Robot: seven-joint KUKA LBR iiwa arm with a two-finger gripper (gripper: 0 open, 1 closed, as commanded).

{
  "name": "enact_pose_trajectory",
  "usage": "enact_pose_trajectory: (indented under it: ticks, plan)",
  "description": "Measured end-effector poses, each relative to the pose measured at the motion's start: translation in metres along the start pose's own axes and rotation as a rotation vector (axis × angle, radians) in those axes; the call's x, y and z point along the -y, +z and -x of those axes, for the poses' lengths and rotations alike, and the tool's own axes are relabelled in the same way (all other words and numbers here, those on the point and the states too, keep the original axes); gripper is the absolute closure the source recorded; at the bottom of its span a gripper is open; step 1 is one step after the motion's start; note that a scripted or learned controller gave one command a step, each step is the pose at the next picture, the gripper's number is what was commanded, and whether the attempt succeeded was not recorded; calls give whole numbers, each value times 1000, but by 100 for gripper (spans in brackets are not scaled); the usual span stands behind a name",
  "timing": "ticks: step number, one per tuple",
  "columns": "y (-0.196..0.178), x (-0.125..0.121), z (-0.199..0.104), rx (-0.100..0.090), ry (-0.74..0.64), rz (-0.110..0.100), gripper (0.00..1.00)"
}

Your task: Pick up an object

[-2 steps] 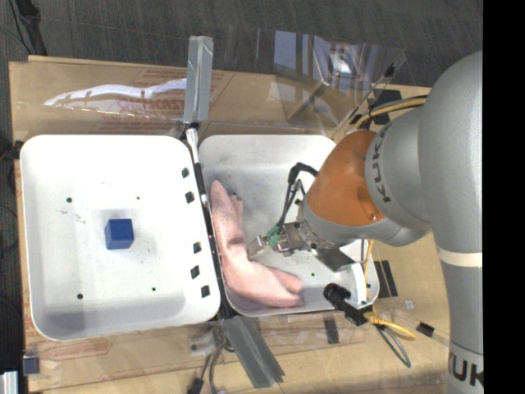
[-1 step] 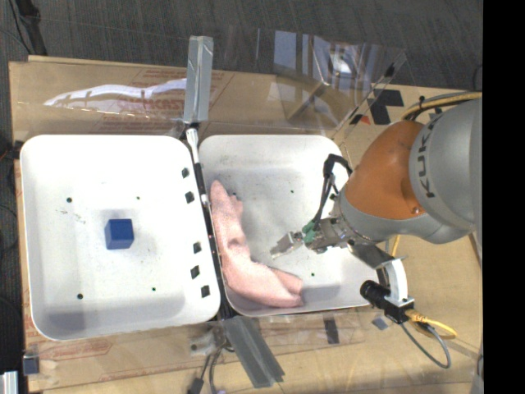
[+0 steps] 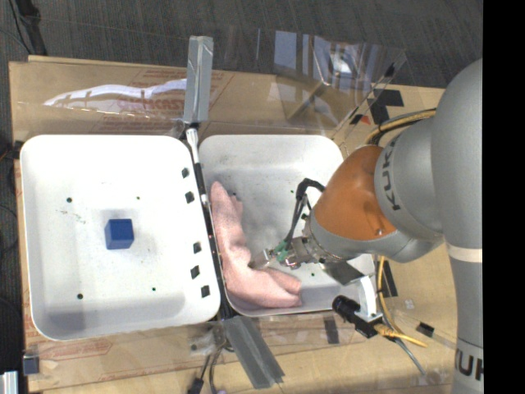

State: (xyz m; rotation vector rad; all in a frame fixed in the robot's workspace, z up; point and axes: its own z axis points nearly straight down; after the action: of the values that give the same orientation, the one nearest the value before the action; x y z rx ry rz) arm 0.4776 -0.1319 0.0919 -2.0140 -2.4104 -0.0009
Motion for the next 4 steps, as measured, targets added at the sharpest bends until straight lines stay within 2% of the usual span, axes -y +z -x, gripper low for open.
enact_pose_trajectory:
  ticks: [1, 2, 3, 4]
  plan:
    - [-10, -1, 0, 1, -5, 1, 100]
    - [-10, -1, 0, 1, -6, 1, 0]
    - [0, -31, -29, 3, -86, 0, 0]
    - [-31, -1, -12, -2, -97, -3, 0]
